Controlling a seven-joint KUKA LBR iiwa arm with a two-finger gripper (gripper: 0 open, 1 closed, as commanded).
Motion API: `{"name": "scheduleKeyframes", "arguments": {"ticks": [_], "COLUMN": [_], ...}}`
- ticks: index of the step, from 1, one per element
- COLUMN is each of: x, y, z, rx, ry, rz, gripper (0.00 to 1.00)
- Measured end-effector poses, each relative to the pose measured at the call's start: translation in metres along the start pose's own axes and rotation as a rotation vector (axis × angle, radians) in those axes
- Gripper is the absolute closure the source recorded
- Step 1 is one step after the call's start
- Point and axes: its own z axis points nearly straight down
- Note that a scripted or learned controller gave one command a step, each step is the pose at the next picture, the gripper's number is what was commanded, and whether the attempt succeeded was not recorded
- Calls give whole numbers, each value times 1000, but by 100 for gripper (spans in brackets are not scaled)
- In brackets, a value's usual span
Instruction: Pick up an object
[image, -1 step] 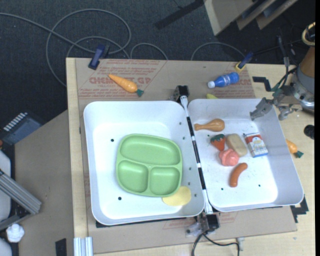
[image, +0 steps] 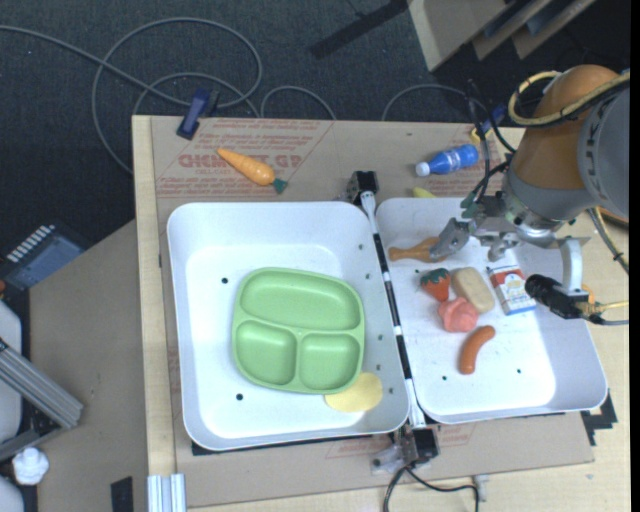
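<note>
My gripper hangs over the far part of the right bin. It is open, and nothing sits between its fingers. Just below it lie a beige bread roll, a red strawberry with a green top and a small red, white and blue carton. A brown drumstick lies to the gripper's left by the bin wall. Nearer the front are a pink lump and an orange-red sausage.
The left bin holds a green divided plate and a pale yellow piece at its front. On the bench behind the bins lie a carrot, a blue bottle and a blue clip.
</note>
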Motion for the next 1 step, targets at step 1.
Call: {"name": "scheduleKeyframes", "arguments": {"ticks": [1], "x": [17], "y": [-13], "z": [59], "rx": [-21], "ry": [-10], "rz": [2], "gripper": [0]}}
